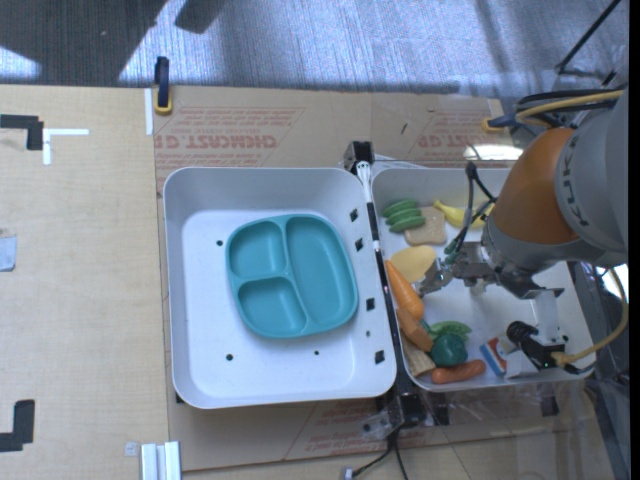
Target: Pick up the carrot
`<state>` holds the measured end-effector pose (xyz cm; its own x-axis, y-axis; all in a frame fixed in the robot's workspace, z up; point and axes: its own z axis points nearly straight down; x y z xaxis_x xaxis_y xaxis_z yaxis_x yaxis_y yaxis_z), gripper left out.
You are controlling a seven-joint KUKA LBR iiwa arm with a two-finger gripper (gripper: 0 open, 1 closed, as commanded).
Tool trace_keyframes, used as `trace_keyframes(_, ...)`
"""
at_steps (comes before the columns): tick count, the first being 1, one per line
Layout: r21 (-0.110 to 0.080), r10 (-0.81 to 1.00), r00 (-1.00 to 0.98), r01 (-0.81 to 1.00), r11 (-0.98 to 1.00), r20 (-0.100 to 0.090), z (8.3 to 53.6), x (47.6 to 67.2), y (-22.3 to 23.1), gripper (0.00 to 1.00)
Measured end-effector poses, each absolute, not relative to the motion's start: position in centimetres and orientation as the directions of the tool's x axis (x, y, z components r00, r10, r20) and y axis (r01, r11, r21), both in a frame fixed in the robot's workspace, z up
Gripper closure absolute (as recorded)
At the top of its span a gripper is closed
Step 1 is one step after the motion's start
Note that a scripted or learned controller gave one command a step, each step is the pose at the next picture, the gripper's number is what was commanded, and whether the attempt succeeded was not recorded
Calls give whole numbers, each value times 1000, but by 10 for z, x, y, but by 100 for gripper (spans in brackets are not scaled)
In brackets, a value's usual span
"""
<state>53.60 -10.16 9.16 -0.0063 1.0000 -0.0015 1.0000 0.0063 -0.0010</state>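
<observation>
carrot (404, 296) laid along right bin's (575, 298) left wall | gripper (436, 278) poised just beside it | finger state cannot be told

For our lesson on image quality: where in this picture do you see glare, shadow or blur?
Camera view: sunlight streaks the dark floor at the top; a bright glare patch sits on the right bin's far rim; the arm shades that bin; the gripper near the carrot looks slightly soft.
</observation>
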Motion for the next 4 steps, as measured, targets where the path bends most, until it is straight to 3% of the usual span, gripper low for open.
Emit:
trace_keyframes(1, -2, 976, 217, 976, -217, -3, 91, 601, -94, 0)
trace_keyframes(2, -5, 948, 318, 948, -318, -2, 91, 547, -105, 0)
trace_keyframes(3, -6, 874, 485, 874, -485, -1, 91, 523, -98, 0)
trace_keyframes(4, -3, 815, 579, 815, -579, -4, 91, 588, -95, 0)
